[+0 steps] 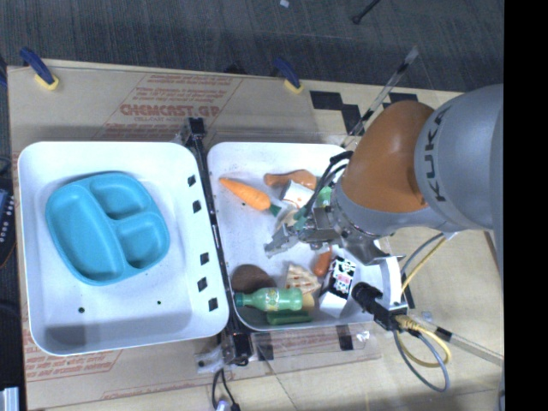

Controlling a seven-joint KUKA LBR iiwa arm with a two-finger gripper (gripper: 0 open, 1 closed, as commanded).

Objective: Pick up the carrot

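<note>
My gripper hangs low over the middle of the right bin, its 2 fingers spread apart with nothing between them. The carrot lies just up and left of my fingertips, orange with a green end, pointing toward the bin's top left. The blue tray sits in the left bin.

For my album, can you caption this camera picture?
Gripper hovers by the carrot in the right bin.

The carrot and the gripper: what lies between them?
In the camera view, only bare white bin floor separates the carrot from the gripper.
</note>
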